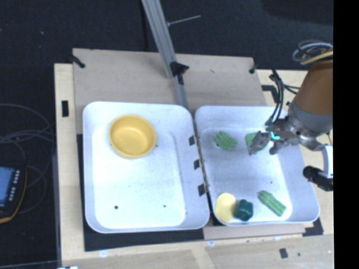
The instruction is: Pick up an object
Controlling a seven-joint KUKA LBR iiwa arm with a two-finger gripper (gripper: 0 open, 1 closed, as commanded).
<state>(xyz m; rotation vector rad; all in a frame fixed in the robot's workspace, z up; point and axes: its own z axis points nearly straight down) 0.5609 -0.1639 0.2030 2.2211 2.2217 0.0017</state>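
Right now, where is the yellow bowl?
The yellow bowl sits in the left bin, in its upper left part, far from the tool over the right bin.

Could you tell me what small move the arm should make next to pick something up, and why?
Probably a short descent onto the green piece right beside the gripper in the right bin. That piece lies nearest; the other green block sits further left, so it would need a longer reach.
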